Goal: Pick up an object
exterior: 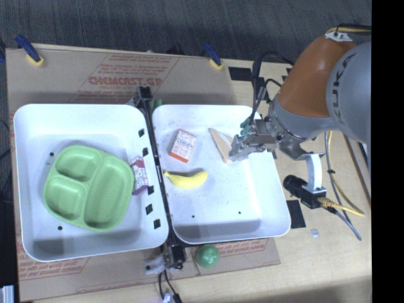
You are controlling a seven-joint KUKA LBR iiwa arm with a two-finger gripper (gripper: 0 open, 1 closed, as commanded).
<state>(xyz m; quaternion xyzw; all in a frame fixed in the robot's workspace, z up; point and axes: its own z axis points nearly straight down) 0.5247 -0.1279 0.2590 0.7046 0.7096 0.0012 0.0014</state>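
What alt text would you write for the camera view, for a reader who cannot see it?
The gripper hovers at the right bin's right side, beside a pale wooden stick; an orange box and a banana lie further left. The left bin holds a green divided plate.

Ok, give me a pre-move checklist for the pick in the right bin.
1. Hand over the right bin: ok.
2. Target close by: ok, the tan wooden piece lies just beside the hand.
3. Hand already holding something: cannot tell.
4. Neighbours apart from the target: ok, the orange box and banana lie separate.
5. Left bin contents out of the way: ok, the green tray sits there.
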